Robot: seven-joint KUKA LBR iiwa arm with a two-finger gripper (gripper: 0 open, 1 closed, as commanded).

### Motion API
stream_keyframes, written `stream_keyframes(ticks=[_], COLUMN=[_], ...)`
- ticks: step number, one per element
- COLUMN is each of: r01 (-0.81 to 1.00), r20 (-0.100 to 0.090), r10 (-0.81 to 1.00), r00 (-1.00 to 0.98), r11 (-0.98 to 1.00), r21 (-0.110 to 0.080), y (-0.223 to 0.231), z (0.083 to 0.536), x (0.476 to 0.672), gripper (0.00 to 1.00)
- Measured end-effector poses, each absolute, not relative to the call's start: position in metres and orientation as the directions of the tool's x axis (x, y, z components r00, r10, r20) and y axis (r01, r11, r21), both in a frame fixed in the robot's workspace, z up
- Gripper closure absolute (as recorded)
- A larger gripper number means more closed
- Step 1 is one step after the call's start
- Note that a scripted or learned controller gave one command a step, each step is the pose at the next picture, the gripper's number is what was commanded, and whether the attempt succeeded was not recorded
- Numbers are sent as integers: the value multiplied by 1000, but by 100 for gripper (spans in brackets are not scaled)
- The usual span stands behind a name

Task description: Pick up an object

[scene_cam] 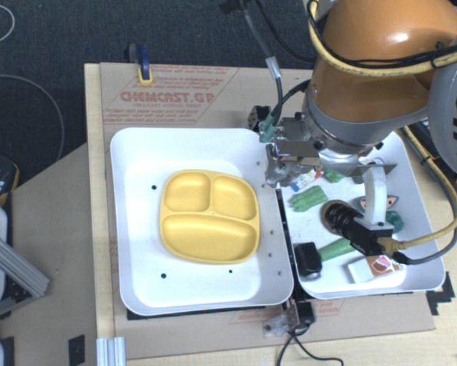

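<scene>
Gleaming smooth yellow three-compartment tray (210,216), round-cornered, in shallow white bin (136,269)

The yellow plate (210,216) is smooth plastic with a soft sheen. The left bin (129,204) and right bin (415,197) are smooth, faintly glossy white plastic. The worktop (167,90) is matt brown card. The arm's orange band (388,29) is glossy.

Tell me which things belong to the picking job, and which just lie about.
Job: gripper, green piece near it, black block, right bin.
Lying about, probably: yellow plate in left bin, clamp on cardboard.
</scene>
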State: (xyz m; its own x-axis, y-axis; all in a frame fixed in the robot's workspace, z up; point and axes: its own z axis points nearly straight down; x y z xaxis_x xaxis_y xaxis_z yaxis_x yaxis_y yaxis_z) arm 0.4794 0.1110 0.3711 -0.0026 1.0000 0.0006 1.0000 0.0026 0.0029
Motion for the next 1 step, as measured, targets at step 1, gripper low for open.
stream_keyframes(ticks=[1], r01=[1000], r20=[0], r10=[1000], r00=[-2], r11=[2], r21=[6], y=[110], z=[382], x=[480], gripper=[100])
